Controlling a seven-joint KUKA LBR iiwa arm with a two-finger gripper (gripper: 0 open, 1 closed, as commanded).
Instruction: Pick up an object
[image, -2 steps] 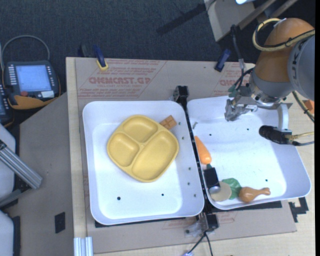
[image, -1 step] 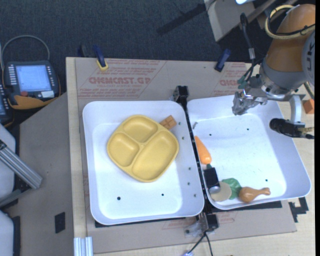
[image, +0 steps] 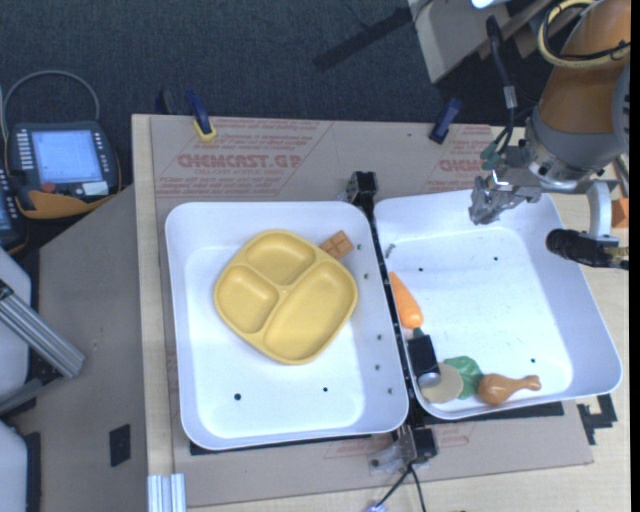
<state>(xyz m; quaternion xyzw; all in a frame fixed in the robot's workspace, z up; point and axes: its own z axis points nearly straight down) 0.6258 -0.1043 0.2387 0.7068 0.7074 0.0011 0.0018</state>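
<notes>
End effector (image: 487, 203) lowered (wrist bent)

both white bins (image: 200, 330) look like smooth, slightly glossy moulded plastic. the yellow divided plate (image: 286, 296) near the left bin's middle is matt plastic with a soft sheen. against the right bin's left edge, the orange carrot (image: 405, 299) looks like smooth toy plastic; the drumstick (image: 507, 385) at its near edge shines a little more. the bench top (image: 300, 160) is matt brown cardboard with printed lettering. the gripper (image: 487, 205) is dull grey metal.
</notes>
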